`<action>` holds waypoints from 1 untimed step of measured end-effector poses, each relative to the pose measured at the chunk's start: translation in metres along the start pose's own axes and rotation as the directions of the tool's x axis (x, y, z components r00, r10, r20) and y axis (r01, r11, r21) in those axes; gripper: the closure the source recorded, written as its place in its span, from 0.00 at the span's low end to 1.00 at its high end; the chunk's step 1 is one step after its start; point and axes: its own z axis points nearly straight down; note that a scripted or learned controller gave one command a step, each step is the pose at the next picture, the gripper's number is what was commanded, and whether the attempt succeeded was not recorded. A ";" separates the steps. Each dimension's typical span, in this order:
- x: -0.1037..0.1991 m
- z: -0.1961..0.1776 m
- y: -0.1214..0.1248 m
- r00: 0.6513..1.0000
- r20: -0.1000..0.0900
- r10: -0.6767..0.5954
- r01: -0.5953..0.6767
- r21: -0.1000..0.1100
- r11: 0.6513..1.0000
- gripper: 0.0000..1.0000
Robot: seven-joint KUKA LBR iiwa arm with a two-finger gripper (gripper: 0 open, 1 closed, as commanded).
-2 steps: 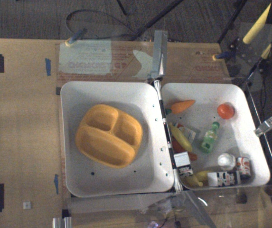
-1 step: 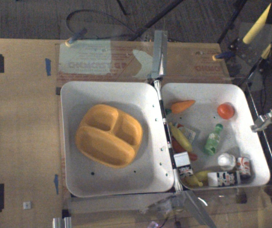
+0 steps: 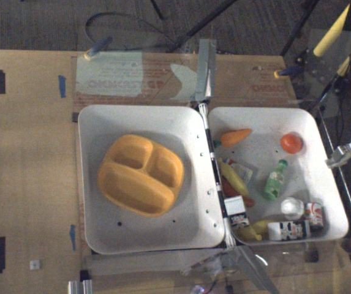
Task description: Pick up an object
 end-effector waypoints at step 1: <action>-0.012 0.031 0.049 0.998 -0.002 -0.056 0.056 0.002 0.998 1.00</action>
